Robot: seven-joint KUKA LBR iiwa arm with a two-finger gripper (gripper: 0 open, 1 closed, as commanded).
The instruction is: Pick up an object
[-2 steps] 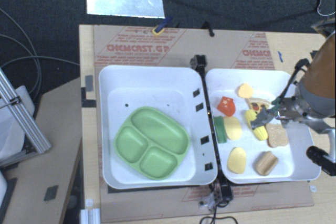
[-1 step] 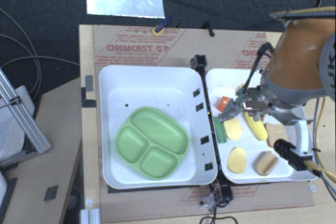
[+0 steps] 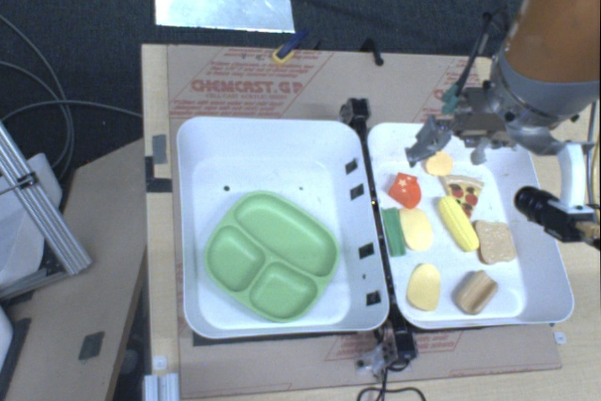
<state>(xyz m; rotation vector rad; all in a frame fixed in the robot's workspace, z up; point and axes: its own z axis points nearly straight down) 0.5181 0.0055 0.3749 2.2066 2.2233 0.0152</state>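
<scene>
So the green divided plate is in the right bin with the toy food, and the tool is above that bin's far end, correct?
Not quite. The camera view shows the green divided plate alone in the left bin; the toy food lies in the right bin. The tool is indeed above the right bin's far end.

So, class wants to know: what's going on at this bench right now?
A grey and orange robot arm reaches in over the right bin, its gripper above the toy food there: a small yellow piece, a pizza slice, a red piece, corn. No item is visibly between its fingers. The left bin holds a green divided plate.
</scene>
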